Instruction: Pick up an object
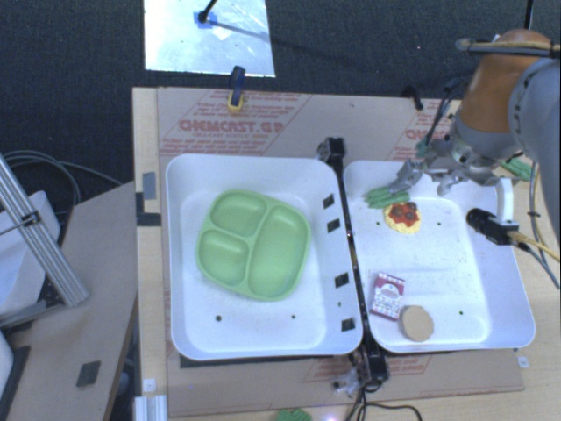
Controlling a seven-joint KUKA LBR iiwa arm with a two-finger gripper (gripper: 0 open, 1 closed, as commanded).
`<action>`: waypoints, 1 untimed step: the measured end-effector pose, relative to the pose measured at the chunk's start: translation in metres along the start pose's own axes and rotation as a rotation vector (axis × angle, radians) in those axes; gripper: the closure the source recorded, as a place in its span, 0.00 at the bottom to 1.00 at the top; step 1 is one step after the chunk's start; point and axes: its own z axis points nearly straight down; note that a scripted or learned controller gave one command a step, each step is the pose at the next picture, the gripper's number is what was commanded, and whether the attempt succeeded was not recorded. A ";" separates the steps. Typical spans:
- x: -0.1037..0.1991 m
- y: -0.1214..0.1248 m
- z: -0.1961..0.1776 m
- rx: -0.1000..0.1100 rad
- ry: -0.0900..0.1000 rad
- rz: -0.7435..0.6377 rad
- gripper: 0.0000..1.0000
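Green bean pod (pixel 384 196) | claw (pixel 410 175) fingertip touching | grip unclear

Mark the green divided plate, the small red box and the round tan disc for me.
Green divided plate (pixel 254 246), camera view, on the ridge between its compartments.
Small red box (pixel 388 295), camera view, middle of its top face.
Round tan disc (pixel 417 324), camera view, centre of its flat top.

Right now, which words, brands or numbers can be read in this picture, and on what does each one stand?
"CHEMCAST" in red, then blurred letters, possibly "GP": brown board behind the left bin.
Red print at the board's right corner: cut off, unreadable.
Red and white packet in the right bin: print too small to read.
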 end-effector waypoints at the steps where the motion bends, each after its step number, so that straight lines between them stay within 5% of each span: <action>1: -0.012 0.025 0.085 0.013 0.006 -0.004 0.00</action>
